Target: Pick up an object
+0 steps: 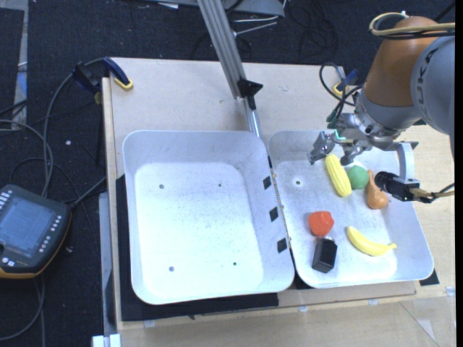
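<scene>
Tool (334, 144) over right bin (405, 266), far end, fingers spread, gripping nothing | corn (337, 175) just below tool, green ball (357, 176) touching corn | orange piece (375, 194) beside ball | red pepper (321, 223), black block (324, 255), banana (370, 242) nearer front | left bin (195, 215) alongside on bench (181, 96)

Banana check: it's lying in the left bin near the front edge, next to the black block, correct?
Not quite. The camera view shows the banana in the right bin, not the left one. The rest holds: it lies near the front edge, next to the black block.
</scene>
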Controlling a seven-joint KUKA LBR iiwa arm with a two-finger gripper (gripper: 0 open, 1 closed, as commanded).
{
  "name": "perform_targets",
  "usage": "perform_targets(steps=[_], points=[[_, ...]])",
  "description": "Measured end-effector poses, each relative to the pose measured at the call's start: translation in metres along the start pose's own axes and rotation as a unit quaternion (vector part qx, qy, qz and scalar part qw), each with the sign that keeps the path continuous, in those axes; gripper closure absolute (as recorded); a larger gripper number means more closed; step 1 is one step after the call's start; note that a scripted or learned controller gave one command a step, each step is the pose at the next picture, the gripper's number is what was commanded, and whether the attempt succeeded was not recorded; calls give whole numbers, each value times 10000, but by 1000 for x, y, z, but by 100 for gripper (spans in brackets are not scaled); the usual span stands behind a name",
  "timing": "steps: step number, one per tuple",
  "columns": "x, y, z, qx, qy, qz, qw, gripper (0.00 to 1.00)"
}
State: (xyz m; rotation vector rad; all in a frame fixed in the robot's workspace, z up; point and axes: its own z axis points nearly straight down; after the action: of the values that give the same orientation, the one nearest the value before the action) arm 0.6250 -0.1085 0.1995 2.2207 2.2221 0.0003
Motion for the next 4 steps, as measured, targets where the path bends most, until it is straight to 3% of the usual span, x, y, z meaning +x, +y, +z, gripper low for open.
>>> perform_targets(steps=[1,3,4], points=[[0,0,0,1,0,0,10000,0],[9,-6,101,23,1,1,10000,0],[9,-5,89,-2,-1,2,10000,100]])
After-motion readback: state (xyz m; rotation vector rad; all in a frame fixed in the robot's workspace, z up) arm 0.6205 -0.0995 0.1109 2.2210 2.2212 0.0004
